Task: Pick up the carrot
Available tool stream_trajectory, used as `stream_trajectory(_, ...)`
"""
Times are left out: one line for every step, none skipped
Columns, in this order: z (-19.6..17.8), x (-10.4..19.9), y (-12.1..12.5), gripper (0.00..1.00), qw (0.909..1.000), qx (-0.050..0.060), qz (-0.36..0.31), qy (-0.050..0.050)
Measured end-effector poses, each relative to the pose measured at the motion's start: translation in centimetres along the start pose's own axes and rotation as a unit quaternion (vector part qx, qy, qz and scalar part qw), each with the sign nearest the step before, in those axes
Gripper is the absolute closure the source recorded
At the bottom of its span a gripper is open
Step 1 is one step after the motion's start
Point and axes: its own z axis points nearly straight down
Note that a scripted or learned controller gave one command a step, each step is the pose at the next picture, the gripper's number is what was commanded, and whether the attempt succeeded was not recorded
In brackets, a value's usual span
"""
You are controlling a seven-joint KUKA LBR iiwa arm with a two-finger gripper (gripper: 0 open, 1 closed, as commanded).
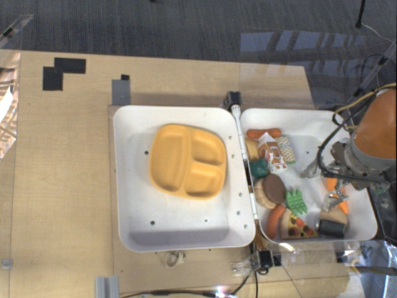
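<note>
Wooden bench (62, 185) carries both bins. My arm (378, 135) hangs over the right bin (310, 126), gripper (338, 194) lowered at its right side beside the carrot (332, 183), presumably for a grasp; I cannot tell the finger opening. Left, a yellow divided plate (188, 160) sits unused.

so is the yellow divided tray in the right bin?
No, the yellow divided tray sits in the left bin; the right bin holds the toy food pieces.
</note>
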Motion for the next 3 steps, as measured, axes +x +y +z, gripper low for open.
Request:
stream_trajectory(-1.4,-0.5,-0.1,1.0,1.0,0.004,-0.004,-0.005)
stream_trajectory(-1.4,-0.5,-0.1,0.0,1.0,0.004,-0.004,-0.004)
stream_trajectory(0.0,0.3,0.1,0.0,0.9998,0.001,-0.022,0.0)
